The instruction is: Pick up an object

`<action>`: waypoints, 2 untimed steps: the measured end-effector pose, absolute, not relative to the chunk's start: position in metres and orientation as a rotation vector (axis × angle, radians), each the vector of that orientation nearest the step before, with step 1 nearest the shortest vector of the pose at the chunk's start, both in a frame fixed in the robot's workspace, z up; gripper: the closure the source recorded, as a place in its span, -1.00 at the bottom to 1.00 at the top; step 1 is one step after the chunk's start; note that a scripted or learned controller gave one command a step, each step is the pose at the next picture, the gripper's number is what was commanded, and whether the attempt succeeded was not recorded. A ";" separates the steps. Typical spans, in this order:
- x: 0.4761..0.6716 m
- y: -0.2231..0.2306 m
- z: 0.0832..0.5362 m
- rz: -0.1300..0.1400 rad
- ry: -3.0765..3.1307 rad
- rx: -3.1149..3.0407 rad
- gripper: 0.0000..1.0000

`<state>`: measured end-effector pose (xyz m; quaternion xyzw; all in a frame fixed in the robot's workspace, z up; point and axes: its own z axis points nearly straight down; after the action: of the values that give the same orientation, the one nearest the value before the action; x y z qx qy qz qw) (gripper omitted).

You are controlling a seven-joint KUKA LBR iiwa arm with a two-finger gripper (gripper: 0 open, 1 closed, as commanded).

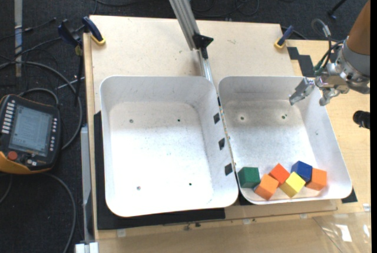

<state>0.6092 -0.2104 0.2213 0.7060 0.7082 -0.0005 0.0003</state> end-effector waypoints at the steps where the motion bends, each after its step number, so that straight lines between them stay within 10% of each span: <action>1: 0.615 -0.207 0.237 0.002 2.223 2.215 -1.00; 2: 0.616 -0.153 0.177 -0.003 2.234 2.217 -1.00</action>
<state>0.6162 -0.1526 0.1774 0.7045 0.7097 -0.0008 -0.0029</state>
